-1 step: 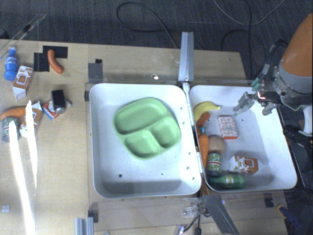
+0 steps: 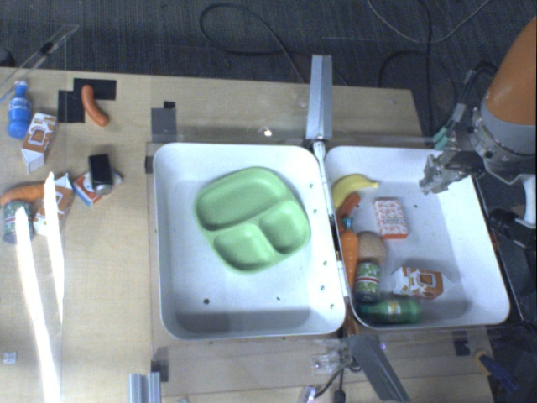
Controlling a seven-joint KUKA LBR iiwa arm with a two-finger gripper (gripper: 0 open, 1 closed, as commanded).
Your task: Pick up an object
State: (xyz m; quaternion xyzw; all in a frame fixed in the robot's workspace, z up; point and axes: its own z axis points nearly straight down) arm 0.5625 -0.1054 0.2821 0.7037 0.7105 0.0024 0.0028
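Objects for the picking lie crowded in the right bin, mostly along its left wall and near edge. Nearest the camera, a green bottle lies on its side against the bin's front wall, its long axis running left to right. Just behind it a small jar with a green label stands beside a white and brown carton. An orange carrot runs front to back along the left wall, touching a brownish rounded item. Further back sits a small red and white packet, lying flat and apart from the rest, and beyond that a yellow banana in the bin's far left corner.

The gripper hangs above the bin's far right area, near the back wall, with nothing between its fingers; whether they are spread or closed is too blurred to tell. From it, every object lies to the left and toward the camera. In my judgement the packet is the closest candidate and the easiest, being isolated with free floor around it; its long axis runs roughly front to back, so the jaws should close across its short width.

The left bin holds a green divided tray, well away from the arm.
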